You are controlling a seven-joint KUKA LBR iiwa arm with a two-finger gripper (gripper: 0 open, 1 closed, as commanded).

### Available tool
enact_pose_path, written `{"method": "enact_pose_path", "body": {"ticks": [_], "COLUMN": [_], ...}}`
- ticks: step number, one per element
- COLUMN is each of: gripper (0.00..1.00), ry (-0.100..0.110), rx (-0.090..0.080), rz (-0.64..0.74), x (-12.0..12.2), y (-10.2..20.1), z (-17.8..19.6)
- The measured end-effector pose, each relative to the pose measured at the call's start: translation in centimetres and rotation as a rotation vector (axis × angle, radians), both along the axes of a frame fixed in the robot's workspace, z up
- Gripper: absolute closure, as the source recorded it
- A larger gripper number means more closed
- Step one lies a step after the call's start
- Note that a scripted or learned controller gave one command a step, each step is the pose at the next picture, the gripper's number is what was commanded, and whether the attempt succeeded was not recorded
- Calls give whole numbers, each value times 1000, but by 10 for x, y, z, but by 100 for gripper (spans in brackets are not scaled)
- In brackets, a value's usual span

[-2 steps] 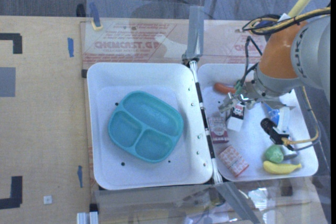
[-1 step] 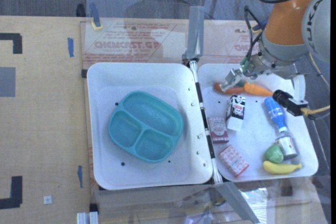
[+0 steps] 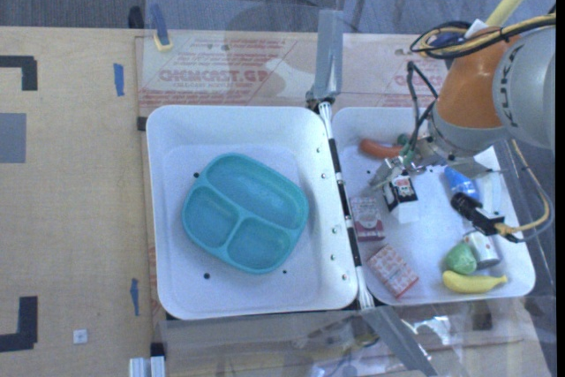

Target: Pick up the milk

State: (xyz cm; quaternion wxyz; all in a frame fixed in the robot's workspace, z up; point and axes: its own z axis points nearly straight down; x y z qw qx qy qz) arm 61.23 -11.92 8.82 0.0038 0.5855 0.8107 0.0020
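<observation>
The milk (image 3: 403, 194) is a small white carton with a black and red label, standing in the right bin (image 3: 521, 274) near its middle left. My gripper (image 3: 394, 171) hangs right over the carton's upper left edge, at the end of the grey arm with the orange band (image 3: 472, 97). The gripper body hides where its tips meet the carton, so I cannot tell whether they touch it.
Around the milk lie an orange sausage (image 3: 380, 147), a blue item (image 3: 460, 183), a clear packet (image 3: 366, 217), a pink box (image 3: 393, 270), a green fruit (image 3: 459, 258), a small can (image 3: 483, 248) and a banana (image 3: 474, 281). A teal divided plate (image 3: 244, 212) sits in the left bin (image 3: 168, 137).
</observation>
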Motion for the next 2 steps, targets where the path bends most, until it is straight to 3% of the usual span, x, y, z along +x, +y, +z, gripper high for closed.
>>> {"method": "enact_pose_path", "body": {"ticks": [1,2], "gripper": [0,0], "ry": [-1,4], "rx": [0,-1], "rz": [110,229], "x": [-63,-51], "y": [11,6], "z": [1,27]}}
